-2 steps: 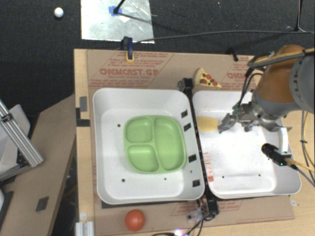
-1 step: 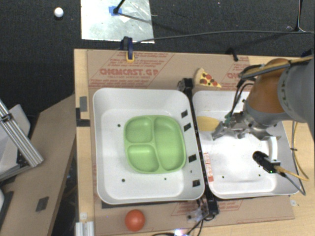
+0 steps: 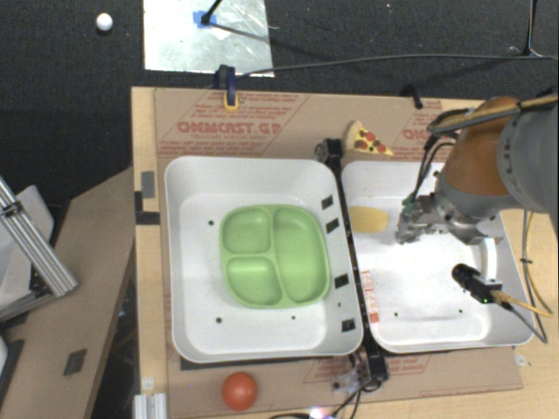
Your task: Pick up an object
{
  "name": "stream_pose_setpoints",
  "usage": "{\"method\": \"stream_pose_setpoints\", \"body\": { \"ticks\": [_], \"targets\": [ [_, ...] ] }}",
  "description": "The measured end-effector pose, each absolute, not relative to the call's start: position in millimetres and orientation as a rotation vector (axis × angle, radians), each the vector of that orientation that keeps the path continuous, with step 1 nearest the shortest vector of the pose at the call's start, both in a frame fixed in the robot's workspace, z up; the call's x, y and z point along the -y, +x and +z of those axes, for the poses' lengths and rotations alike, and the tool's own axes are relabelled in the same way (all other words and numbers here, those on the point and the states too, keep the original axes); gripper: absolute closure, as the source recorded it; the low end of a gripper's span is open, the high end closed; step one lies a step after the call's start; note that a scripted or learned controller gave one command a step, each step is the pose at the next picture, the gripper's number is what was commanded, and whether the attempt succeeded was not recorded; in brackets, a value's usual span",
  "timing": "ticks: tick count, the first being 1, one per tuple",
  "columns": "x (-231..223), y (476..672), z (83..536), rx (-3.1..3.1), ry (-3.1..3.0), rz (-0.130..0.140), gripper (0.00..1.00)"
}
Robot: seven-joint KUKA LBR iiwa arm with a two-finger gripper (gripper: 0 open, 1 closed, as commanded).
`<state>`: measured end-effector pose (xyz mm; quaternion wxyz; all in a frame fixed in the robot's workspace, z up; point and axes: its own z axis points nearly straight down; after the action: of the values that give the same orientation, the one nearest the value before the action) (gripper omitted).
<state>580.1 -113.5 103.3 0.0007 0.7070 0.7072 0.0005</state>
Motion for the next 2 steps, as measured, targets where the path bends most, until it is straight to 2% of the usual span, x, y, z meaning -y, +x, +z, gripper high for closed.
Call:
{"method": "stream_pose_setpoints", "body": {
  "ticks": [2],
  "targets": [
    [108, 591.0, 194, -2.222, 2.214, 0.005, 1.0]
  ]
}}
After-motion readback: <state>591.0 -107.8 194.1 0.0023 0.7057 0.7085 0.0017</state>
